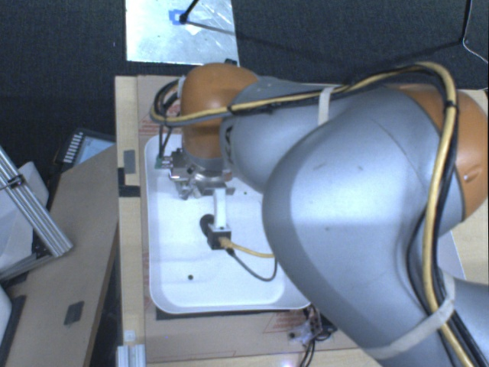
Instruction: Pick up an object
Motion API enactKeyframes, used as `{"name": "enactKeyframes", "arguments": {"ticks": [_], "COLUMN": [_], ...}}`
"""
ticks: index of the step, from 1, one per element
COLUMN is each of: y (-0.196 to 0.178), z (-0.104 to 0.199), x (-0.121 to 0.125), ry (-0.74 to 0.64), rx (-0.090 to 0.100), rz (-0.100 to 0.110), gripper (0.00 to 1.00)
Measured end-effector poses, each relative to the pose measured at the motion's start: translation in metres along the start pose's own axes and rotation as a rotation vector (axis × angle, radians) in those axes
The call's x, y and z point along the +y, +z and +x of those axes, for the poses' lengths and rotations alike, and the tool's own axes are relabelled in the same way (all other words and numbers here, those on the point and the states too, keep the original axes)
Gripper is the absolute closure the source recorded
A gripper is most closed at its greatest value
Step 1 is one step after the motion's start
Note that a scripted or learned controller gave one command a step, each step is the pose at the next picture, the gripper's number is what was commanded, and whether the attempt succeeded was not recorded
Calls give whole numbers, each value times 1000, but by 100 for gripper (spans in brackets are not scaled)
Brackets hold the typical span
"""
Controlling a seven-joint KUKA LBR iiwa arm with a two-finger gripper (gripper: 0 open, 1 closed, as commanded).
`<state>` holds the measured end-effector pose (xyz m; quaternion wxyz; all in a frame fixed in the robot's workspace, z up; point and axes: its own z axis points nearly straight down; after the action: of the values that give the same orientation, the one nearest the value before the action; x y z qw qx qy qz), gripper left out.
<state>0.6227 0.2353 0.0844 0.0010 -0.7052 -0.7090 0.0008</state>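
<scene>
My gripper (189,183) hangs low over the far left part of the left white bin (172,285), under the orange wrist band (208,102). It points down toward the bin floor, and the wrist body hides its tips. A tiny dark speck (190,276) lies on the bin floor toward the front. The big grey arm (351,205) covers the right part of this bin and nearly all of the other bin.
A brown cardboard sheet (76,281) lies left of the bin, with aluminium rails (30,216) across its left edge. A dark flat device (76,147) sits at the left. A shiny square sheet (179,17) lies beyond the bins on dark cloth.
</scene>
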Motion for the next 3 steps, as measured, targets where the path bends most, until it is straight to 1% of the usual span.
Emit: {"name": "enactKeyframes", "arguments": {"ticks": [1, 2, 3], "y": [-140, -280, -401], "z": [0, -1, -1], "x": [35, 47, 45], "ry": [0, -1, -2], "rx": [5, 6, 6], "rz": [-20, -22, -19], "gripper": [100, 100, 100]}}
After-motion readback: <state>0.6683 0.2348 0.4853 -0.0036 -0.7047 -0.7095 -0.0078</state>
